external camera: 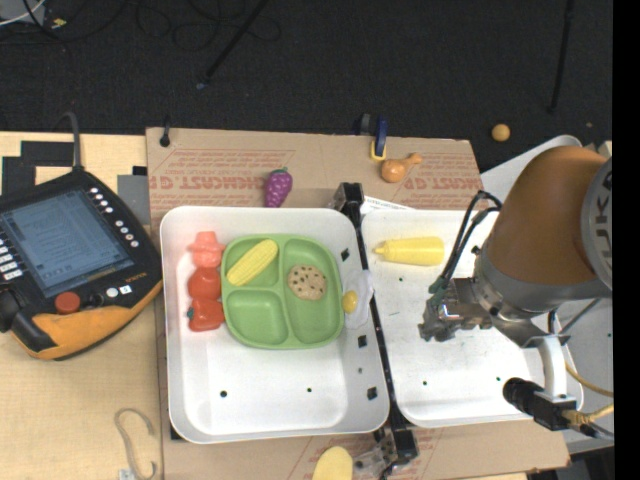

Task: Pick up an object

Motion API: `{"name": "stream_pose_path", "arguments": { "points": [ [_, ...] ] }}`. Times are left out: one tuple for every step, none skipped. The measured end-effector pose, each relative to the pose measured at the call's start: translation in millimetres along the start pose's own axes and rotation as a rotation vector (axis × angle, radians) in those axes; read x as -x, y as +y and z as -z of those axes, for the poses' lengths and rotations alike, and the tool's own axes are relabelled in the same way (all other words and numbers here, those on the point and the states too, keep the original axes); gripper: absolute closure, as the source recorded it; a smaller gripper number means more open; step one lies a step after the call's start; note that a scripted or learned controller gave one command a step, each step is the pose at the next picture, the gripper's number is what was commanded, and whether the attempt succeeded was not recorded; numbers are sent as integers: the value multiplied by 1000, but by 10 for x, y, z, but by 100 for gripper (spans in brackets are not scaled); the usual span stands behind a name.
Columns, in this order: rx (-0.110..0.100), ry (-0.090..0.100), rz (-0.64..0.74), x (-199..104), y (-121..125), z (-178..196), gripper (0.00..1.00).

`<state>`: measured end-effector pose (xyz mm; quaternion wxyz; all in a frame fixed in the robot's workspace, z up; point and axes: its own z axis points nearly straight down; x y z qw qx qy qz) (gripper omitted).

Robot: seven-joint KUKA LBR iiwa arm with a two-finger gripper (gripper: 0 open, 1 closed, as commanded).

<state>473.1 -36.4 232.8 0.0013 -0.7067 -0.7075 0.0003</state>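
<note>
My gripper [437, 325] hangs low over the middle of the right bin [440, 388], on the end of the grey arm with the orange band. A yellow bottle [409, 251] lies on its side at the back of that bin, apart from the gripper. In the left bin [260, 398] a green divided plate [282, 291] carries a yellow corn cob [250, 260] and a cookie [307, 282]. A red figure [204, 280] lies left of the plate. A small yellow piece [350, 302] rests at the plate's right edge.
A purple grape bunch [278, 186] and an orange gourd-shaped toy [397, 167] lie on the cardboard behind the bins. A yellow lemon-like object [333, 463] sits at the front edge. A teach pendant [70, 258] rests at the left. An orange ball [500, 132] lies far back right.
</note>
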Motion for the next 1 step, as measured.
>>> {"name": "stream_pose_path", "arguments": {
  "points": [
    [-4,-1,-2,51,74,-168,100]
  ]
}}
